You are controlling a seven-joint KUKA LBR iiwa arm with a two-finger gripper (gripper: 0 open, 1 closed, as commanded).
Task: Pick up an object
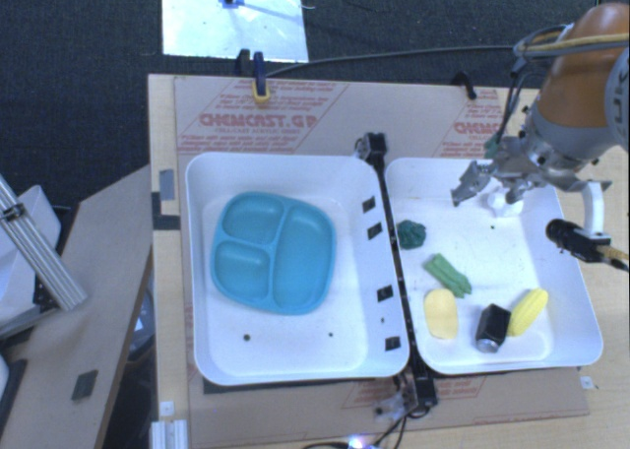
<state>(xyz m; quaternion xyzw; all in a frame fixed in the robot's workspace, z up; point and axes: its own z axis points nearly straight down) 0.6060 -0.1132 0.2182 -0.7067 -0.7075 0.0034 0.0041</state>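
Two white bins: left [207, 240] holds a blue plate [274, 252]; right [566, 339] holds small toys beneath the released gripper [489, 188].

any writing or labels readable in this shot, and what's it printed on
"CHEMCAST GP" in red, on the brown protective sheet lying under the white bins, behind the left bin.
The same red logo repeats on that sheet behind the right bin, but it is partly covered and too blurred to read whole.
Smaller red print under the logos is too small to read.
The blue divided plate and the items in the right bin carry no readable text.
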